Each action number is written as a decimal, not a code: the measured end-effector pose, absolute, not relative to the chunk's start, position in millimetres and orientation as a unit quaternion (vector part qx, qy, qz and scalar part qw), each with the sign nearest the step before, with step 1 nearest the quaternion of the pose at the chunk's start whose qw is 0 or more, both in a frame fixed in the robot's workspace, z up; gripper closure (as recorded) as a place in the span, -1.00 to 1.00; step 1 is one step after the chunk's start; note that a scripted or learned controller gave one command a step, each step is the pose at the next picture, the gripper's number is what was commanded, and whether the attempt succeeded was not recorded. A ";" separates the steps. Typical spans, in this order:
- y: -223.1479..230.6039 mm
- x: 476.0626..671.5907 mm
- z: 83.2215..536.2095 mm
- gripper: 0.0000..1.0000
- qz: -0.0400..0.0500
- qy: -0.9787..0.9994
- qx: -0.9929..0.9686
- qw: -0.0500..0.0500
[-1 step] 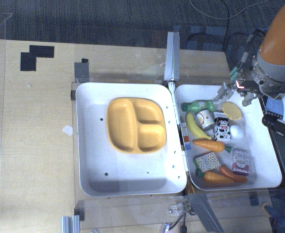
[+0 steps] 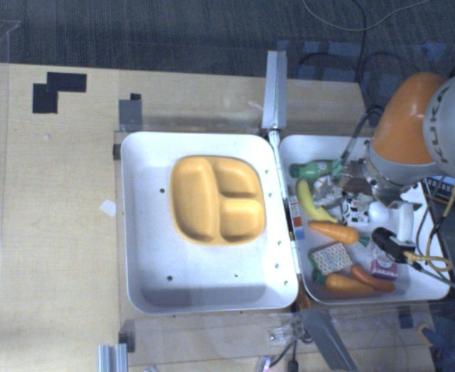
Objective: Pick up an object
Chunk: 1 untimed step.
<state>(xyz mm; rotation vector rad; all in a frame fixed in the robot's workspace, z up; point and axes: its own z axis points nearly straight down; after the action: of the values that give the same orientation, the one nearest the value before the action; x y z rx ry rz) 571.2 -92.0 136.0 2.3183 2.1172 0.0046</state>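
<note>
The right bin (image 2: 436, 289) holds several toy foods. A yellow banana (image 2: 308, 201) lies along its left side, with a green item (image 2: 314, 169) above it. An orange carrot (image 2: 334, 232) lies across the middle. A grey waffle-patterned piece (image 2: 332, 259), a second orange piece (image 2: 349, 285), a red piece (image 2: 370, 277) and a small maroon box (image 2: 382, 267) sit near the front. My gripper (image 2: 343, 194) hangs low over the bin's upper middle, just right of the banana and above the carrot. Clutter there hides its tips.
The left bin (image 2: 146, 285) holds a yellow divided tray (image 2: 215, 200) in its upper middle. A metal post (image 2: 276, 91) stands at the back between the bins. The arm's orange band (image 2: 409, 126) overhangs the right bin's far right corner.
</note>
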 end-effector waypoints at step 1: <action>-107.7 605.3 112.7 -1.00 0.013 0.681 0.732 0.018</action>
<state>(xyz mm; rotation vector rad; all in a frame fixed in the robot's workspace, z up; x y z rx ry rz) 605.3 -107.7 112.7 2.2751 2.1142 0.0407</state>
